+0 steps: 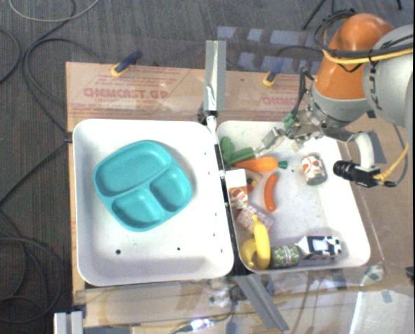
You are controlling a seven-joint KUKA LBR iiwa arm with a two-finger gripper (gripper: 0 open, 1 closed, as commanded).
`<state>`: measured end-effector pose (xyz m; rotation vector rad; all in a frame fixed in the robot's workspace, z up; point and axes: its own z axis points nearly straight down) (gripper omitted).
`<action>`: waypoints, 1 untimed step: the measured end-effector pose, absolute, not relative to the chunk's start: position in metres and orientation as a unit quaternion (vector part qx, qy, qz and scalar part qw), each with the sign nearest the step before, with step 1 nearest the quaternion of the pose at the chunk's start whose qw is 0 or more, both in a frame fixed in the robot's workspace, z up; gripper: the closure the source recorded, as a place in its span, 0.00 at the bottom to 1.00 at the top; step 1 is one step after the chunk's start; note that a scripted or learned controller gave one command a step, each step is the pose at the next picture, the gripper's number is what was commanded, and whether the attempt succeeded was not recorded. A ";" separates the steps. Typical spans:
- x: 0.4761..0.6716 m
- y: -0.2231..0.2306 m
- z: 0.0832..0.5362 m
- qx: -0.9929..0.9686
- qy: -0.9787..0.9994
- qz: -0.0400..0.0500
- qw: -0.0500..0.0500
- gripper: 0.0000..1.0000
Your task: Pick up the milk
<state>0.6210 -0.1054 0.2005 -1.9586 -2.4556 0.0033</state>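
Observation:
The milk [322, 246] is a small black-and-white carton lying on its side near the front right corner of the right bin [347, 207]. My gripper [289, 136] hangs over the far edge of that bin, well behind the milk, near the carrot [257, 164]. Its fingers [269, 142] look spread apart with nothing between them. The grey arm with its orange band [352, 44] reaches in from the upper right.
The right bin also holds a green vegetable [232, 152], a hot dog [270, 191], a small can [312, 169], a white carton [237, 181], a banana [261, 244] and a green can [285, 256] touching the milk. A teal divided plate [144, 184] lies in the left bin [110, 256].

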 end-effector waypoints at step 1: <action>0.589 -0.105 0.109 -0.558 -0.830 0.000 -0.005 0.00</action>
